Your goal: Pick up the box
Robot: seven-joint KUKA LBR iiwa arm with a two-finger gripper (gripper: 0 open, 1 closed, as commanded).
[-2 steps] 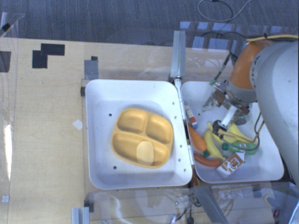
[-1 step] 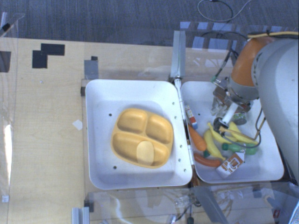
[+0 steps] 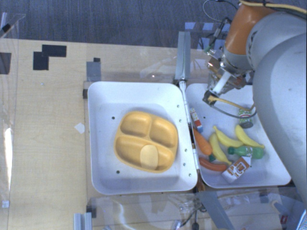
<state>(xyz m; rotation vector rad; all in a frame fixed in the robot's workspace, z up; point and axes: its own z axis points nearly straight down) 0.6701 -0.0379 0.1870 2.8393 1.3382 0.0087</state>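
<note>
- The box, a small brown-and-white carton, lies tilted near the front edge of the right bin, towards its front right corner. It looks tumbled in with the rest, not set out for a grasp.
- Its left end touches or nearly touches a red sausage. A green bottle lies just behind it, so a clean approach is probably from above.
- Bananas and a carrot crowd the bin's middle, and a small can sits further back.
- The left bin holds a yellow divided tray.
- The gripper hangs over the right bin's back edge, well apart from the box, with the wrist angled down-left. I cannot tell whether it is released or clenched, and I see nothing held.
</note>
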